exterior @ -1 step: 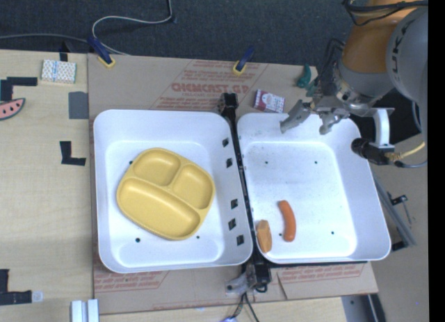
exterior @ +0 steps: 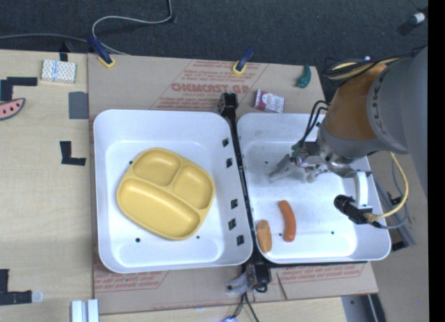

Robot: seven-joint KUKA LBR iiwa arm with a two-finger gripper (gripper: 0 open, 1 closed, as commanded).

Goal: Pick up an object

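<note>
From the camera view, two shallow white bins sit side by side on a sheet of cardboard (exterior: 201, 91) laid over the tabletop (exterior: 42, 195). The left bin (exterior: 111, 244) holds a yellow divided plate (exterior: 165, 192), lying flat near its middle. The right bin (exterior: 368, 247) holds a toy hot dog sausage (exterior: 287, 220), orange-red and lying roughly lengthwise toward the bin's near side, and a small tan bread-like piece (exterior: 264, 236) just beside it, close to the wall shared with the left bin. The grey arm (exterior: 389, 105), with its orange band (exterior: 348, 105), reaches in from the right over the right bin. The gripper (exterior: 286, 166) points toward the bin's middle, above the sausage and apart from it; its fingers (exterior: 279, 170) stand slightly apart with nothing between them. A small red-and-white packet (exterior: 268, 101) lies on the cardboard just beyond the right bin.
</note>
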